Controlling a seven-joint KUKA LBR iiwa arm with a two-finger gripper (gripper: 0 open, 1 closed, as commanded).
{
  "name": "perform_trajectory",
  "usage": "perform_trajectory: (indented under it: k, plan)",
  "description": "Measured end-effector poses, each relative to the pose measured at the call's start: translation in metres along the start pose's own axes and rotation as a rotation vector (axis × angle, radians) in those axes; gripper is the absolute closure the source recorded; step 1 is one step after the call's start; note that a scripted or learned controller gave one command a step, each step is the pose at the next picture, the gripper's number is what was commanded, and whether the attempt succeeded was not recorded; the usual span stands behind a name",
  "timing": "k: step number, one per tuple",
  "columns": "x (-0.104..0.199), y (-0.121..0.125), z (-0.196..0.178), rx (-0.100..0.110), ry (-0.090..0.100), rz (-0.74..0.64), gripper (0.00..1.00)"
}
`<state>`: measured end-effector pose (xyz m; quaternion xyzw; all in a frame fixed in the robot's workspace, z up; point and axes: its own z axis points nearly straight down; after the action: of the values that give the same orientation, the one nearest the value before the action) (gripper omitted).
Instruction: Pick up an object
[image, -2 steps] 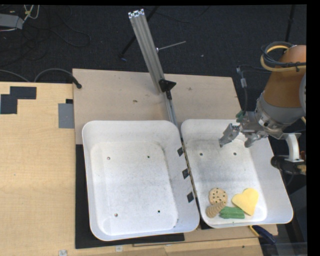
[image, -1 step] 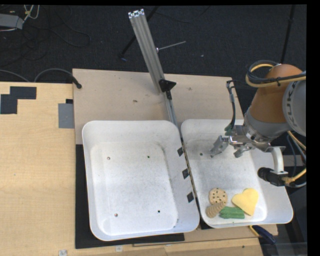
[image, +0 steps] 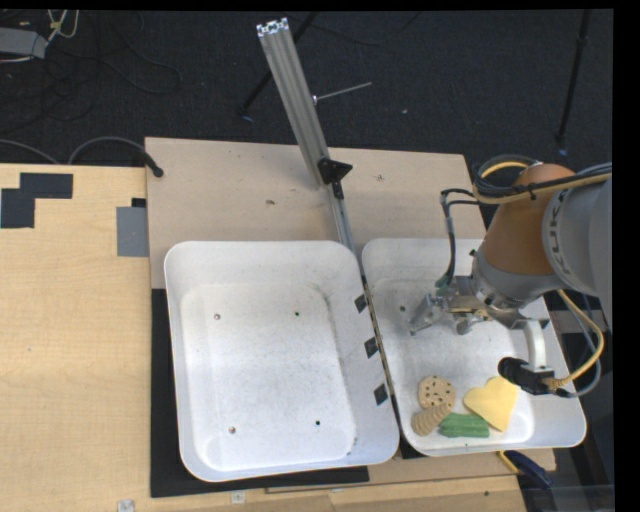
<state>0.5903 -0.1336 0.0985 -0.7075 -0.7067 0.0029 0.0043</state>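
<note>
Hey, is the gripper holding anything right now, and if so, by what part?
Nothing shows between its fingers. The gripper is over bare floor of the right bin, apart from the cookies, yellow piece and green piece at the near end.
</note>
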Motion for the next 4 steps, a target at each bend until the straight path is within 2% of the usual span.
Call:
perform_trajectory:
  k: [1, 2, 3, 4]
  plan:
    - [-0.002, 0.001, -0.014, -0.006, -0.001, 0.007, 1.0]
    - [0.006, 0.006, -0.07, -0.013, -0.002, -0.002, 1.0]
    - [0.005, 0.006, -0.111, -0.012, -0.002, -0.002, 1.0]
    - [0.061, 0.008, -0.105, -0.006, 0.001, -0.005, 1.0]
